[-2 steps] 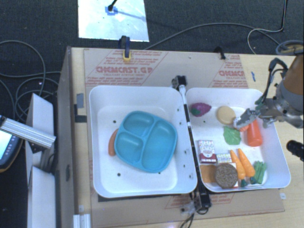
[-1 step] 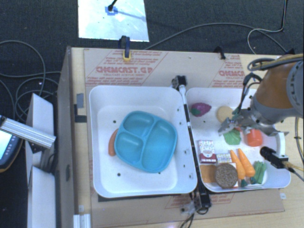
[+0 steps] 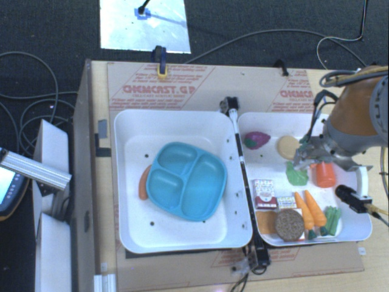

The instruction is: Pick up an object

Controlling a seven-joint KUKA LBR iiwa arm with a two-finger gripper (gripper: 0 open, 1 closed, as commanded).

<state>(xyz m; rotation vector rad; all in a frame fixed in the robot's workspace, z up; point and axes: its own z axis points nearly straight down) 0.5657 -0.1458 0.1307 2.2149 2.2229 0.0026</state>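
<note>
My gripper (image 3: 302, 161) hangs over the right bin (image 3: 364, 227) at frame right; I cannot tell its state. Dark carpet (image 3: 48, 23) surrounds the tabletop (image 3: 200, 81).

Two bins sit side by side, and everything is placed here relative to the divided plate (image 3: 186, 180), which lies in the left bin (image 3: 130, 132). A hot dog (image 3: 143, 182) lies touching the plate's left edge, partly tucked under it. To the plate's right, past the shared rim, the right bin (image 3: 358, 230) holds the rest — an eggplant (image 3: 256, 140) nearest, a small box (image 3: 265, 194) in front of it, then a round patty (image 3: 290, 223), carrots (image 3: 309, 208) and a lettuce leaf (image 3: 296, 176) farther right.
</note>
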